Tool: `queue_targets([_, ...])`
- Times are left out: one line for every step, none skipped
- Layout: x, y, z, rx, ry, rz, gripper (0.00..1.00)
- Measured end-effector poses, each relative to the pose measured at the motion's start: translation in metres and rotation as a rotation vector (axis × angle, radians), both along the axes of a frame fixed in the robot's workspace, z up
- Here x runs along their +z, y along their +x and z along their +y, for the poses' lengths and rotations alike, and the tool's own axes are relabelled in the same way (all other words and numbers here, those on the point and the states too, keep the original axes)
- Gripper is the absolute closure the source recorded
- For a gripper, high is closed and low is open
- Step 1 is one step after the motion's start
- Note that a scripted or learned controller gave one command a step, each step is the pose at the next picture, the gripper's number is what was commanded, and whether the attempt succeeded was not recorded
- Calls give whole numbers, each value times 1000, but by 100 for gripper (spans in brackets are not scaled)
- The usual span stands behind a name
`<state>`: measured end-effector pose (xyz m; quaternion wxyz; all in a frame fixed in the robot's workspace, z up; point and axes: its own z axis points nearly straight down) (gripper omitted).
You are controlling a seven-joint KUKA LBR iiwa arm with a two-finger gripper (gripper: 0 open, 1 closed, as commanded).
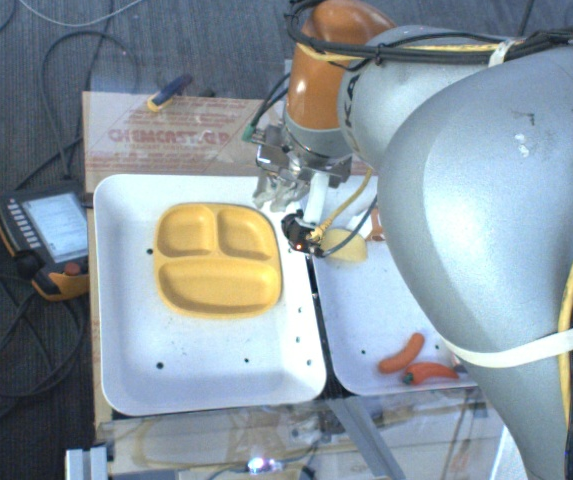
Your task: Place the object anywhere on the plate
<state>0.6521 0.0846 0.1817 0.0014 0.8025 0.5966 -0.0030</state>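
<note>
A yellow plate (216, 260) with three compartments lies in the left white bin (126, 348), toward its back. My gripper (286, 203) hangs over the shared rim of the two bins, just past the plate's back right corner. A pale yellow object (348, 246) lies in the right bin (366, 318) close below and to the right of the gripper. The wrist hides whatever is at the gripper's tip.
Two orange-red toy vegetables (402, 353) (432, 373) lie near the right bin's front. The big grey arm (486, 218) covers most of the right bin. A cardboard sheet (166, 143) lies behind the left bin, and a handheld pendant (46, 230) sits on the floor to the left.
</note>
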Motion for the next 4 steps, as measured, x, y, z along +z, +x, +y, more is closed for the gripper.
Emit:
queue_targets([-1,-36,-76,-77,1,2,100])
queue_targets([40,-108,-102,-69,4,2,100])
queue_targets([0,-147,-106,-194,4,3,100])
queue_targets([0,-169,-52,-214,4,3,100])
